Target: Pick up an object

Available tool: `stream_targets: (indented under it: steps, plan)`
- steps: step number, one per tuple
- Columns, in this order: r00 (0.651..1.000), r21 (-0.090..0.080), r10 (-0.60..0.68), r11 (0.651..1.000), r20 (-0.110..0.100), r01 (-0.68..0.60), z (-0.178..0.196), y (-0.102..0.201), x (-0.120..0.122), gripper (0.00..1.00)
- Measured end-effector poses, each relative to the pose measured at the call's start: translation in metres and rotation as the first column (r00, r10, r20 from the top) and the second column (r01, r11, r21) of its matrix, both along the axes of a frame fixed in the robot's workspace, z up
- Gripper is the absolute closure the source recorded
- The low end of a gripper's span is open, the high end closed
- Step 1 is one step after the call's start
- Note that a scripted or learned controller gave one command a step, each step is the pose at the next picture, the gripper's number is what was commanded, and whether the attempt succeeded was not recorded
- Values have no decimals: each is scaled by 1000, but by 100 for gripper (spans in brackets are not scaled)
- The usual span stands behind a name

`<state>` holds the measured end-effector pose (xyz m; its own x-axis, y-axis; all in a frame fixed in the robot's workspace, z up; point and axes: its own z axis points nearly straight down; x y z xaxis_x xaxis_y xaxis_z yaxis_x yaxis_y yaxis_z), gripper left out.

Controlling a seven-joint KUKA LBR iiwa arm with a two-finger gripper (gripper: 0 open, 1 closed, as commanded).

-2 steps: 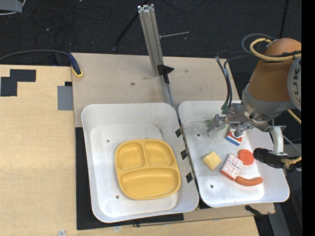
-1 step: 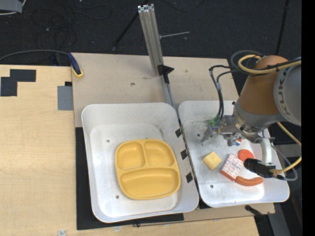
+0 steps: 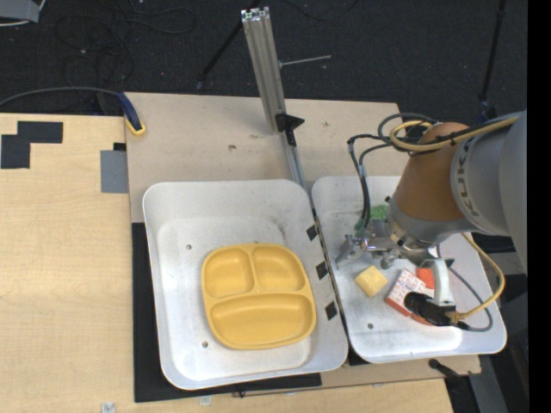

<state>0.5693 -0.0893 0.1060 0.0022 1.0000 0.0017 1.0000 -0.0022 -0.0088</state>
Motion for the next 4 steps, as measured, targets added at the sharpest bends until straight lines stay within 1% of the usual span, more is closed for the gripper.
stream_targets:
  steps: [1, 2, 3, 4]
  plan:
    - [1000, 1, 1, 1000, 6, -1, -14, 0, 1, 0]
    - [1000, 2, -2, 1000, 14, 2, -3, 0, 3, 100]
    - [1000, -2, 2, 1000, 10, -2, 46, -3, 13, 100]
    - [1000, -3, 3, 1000, 13, -3, 109, -8, 16, 100]
